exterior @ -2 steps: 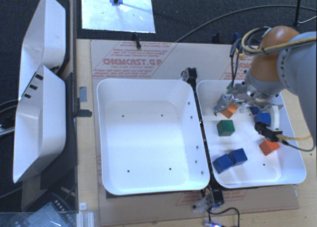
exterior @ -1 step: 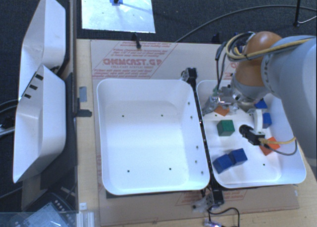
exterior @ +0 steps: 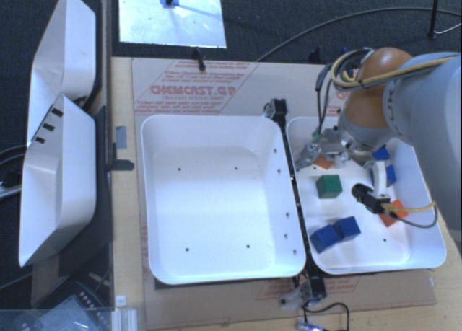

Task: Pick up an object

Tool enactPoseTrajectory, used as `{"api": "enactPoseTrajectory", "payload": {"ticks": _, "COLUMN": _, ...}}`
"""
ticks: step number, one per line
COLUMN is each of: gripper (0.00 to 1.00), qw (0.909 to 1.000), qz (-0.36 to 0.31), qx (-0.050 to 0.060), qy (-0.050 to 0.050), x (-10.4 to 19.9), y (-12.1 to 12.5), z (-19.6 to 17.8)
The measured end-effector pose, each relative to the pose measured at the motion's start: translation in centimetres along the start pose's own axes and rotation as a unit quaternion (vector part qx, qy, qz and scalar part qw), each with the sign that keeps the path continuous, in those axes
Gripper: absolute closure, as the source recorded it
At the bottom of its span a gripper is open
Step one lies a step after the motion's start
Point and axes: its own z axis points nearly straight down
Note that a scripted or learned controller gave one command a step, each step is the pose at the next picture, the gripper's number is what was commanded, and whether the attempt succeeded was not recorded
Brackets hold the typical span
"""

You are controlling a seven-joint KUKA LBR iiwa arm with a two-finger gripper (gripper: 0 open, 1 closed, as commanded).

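Claw (exterior: 317,155) over right bin (exterior: 426,250), grip state unclear; best centred above green cube (exterior: 329,186) before descending.

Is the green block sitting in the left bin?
No. The green block lies in the right bin, near the two blue blocks.
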Motion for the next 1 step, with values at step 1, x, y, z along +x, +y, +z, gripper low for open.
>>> {"api": "enactPoseTrajectory", "payload": {"ticks": 1, "gripper": 0.0, "qw": 1.0, "qz": 0.0, "qx": -0.001, "qy": 0.0, "x": -0.32, "y": 2.73, "z": -0.05}}
